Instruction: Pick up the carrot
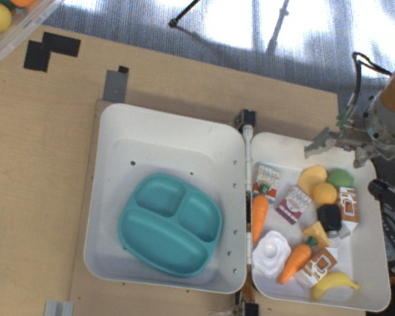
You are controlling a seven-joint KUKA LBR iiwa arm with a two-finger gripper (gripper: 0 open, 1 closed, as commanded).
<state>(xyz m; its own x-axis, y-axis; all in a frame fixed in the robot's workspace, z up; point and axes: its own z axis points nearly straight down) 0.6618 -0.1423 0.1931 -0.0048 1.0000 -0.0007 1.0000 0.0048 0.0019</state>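
Spread wide and holding nothing, the gripper [343, 145] hangs over the far edge of the right bin [377, 299]. Two carrots lie there: one carrot [258, 214] along the wall by the divider, another carrot [297, 260] tilted between a white toy [271, 253] and a banana [332, 284]. I'd go for the second, coming straight down across its middle, since the wall crowds the first. Left bin [104, 175] holds a teal tray [170, 224]; the bench [19, 182] is pale wood.
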